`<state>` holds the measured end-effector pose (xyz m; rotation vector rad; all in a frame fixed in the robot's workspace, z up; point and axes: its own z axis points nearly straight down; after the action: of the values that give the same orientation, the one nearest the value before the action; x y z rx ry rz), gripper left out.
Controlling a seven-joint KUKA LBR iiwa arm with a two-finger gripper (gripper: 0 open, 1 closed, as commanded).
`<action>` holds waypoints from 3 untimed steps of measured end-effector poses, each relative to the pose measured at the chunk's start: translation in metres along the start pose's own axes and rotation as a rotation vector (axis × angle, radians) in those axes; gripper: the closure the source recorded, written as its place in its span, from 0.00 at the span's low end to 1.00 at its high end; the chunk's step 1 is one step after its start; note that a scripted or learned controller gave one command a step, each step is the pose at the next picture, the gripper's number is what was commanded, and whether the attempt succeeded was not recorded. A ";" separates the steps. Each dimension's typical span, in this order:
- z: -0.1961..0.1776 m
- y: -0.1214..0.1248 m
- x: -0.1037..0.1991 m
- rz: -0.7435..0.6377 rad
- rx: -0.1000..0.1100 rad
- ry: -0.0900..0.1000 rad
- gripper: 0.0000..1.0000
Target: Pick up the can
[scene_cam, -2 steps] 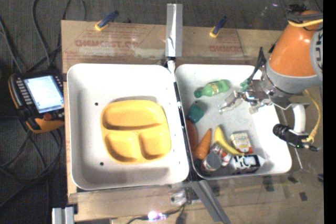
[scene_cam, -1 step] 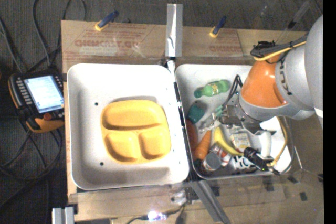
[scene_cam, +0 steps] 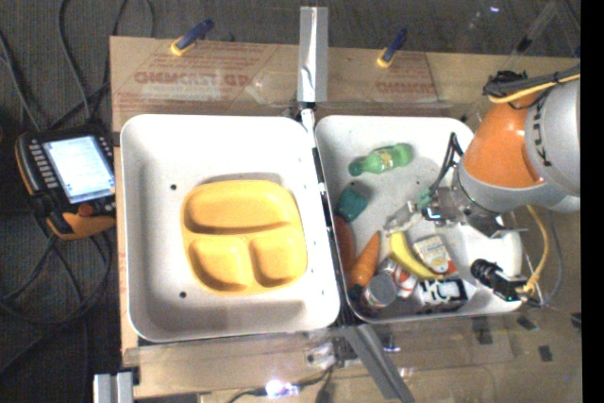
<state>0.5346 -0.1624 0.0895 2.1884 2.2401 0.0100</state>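
The can (scene_cam: 379, 291), with a dull silver top, stands in the front left corner of the right bin (scene_cam: 462, 129). It is crowded by a carrot (scene_cam: 366, 258) on its left and a banana (scene_cam: 406, 252) just behind it. My gripper (scene_cam: 422, 209) hangs over the middle of the right bin, behind the banana and well back from the can. The arm's orange band (scene_cam: 498, 156) rises to its right.
The right bin also holds a green bottle (scene_cam: 382, 159), a teal object (scene_cam: 354, 201), a small packet (scene_cam: 432, 252) and a black box (scene_cam: 442, 293). The left bin (scene_cam: 142, 203) holds a yellow divided tray (scene_cam: 245, 233). A handheld screen (scene_cam: 71, 165) lies left of the bench.
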 end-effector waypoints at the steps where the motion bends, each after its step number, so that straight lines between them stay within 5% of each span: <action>1: 0.002 0.079 -0.040 0.044 0.002 -0.003 0.00; 2: 0.002 0.129 -0.051 -0.024 0.056 0.020 0.00; 3: 0.004 0.125 -0.019 -0.031 0.044 -0.009 0.00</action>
<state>0.6601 -0.1783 0.0870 2.1703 2.2904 -0.0506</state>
